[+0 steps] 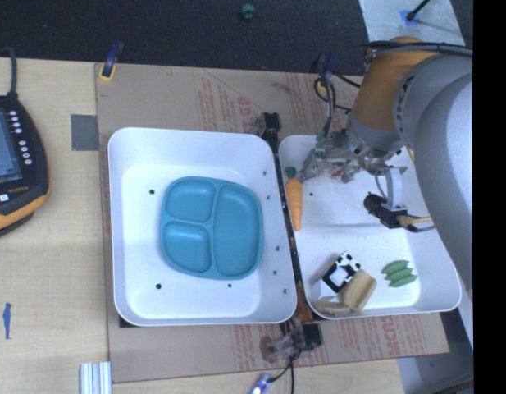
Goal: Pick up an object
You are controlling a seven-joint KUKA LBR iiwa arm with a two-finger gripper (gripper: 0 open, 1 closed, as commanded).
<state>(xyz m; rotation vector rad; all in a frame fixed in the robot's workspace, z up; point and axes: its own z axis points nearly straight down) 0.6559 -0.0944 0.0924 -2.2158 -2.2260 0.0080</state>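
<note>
The grey arm [437, 130] sits highest and nearest the lens, reaching over the far end of the right bin [351, 235], with the gripper [318, 167] low above that bin's far left corner. Whether the gripper is open or closed I cannot tell, and nothing can be seen held in it.

Far to the gripper's left a teach pendant [11, 162] lies on the bench [195, 97]. Nearer to it is the left bin [121, 220], which holds a blue divided plate [211, 226].

The carrot [294, 205] is the closest candidate. It lies just beside the gripper, to its left and a little toward the near end of the bin. Its long axis runs along the wall between the bins, thick end toward the gripper and tip pointing away. It looks almost pressed against that wall, so closing across its width would probably be cramped on that side.

The black-and-white toy [343, 272] and tan block [357, 292] touch each other well toward the near rim from the gripper. The green pea pod [398, 272] lies alone, further right. The bin floor is smooth, white and open around it
</note>
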